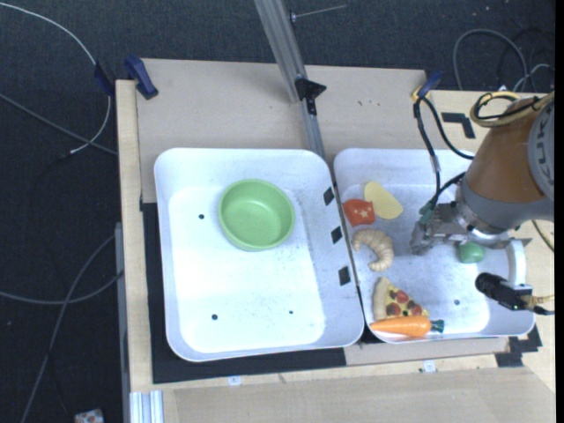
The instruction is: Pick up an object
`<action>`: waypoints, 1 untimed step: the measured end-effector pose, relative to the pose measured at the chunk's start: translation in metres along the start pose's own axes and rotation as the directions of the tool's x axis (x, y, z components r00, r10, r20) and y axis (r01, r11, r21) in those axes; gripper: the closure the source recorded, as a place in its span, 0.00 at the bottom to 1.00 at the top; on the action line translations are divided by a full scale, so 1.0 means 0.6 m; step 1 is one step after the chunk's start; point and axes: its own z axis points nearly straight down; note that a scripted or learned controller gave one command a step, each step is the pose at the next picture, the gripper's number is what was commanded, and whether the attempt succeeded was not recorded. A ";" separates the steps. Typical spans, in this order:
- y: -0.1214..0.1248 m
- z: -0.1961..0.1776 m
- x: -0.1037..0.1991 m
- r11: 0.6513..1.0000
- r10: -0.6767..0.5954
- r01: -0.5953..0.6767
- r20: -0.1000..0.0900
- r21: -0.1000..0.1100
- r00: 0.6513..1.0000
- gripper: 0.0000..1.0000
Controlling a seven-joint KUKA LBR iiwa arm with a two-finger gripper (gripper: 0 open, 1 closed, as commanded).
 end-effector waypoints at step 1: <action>0.005 -0.074 0.002 1.000 -0.003 0.003 0.004 -0.004 1.000 1.00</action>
